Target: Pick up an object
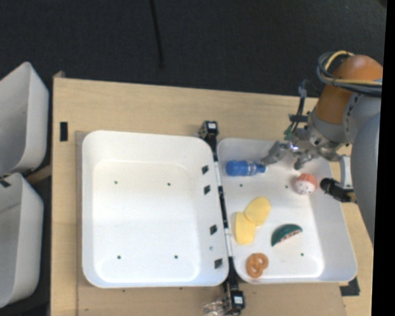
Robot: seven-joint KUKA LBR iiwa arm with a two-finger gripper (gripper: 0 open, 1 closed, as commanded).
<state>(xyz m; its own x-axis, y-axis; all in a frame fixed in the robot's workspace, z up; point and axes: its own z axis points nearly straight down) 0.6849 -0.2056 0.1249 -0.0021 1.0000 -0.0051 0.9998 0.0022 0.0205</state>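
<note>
The bench (147,105) is carrying two shallow white bins side by side, and no brand, label or writing is showing clearly enough to be read on anything here. The left bin (148,211) is sitting with only small dark dots marking its floor. A row of black clips (215,208) is running along the seam where the two bins are meeting. In the right bin (334,254), the objects are lying spread out: a small blue bottle (242,168) is lying on its side near the far left corner, with its paler end pointing toward the arm. Nearer the camera, two yellow oval pieces (252,219) are overlapping each other close to the seam, and an orange pretzel-shaped toy (256,263) is resting near the front wall. A dark green wedge (286,234) with a pale edge is lying to the right of the yellow pieces, apart from them. A small round white and red toy (305,184) is sitting toward the far right. The gripper (287,150) is hanging over the far side of this bin, between the bottle and the round toy, and whether it is released or clenched cannot be told.
</note>
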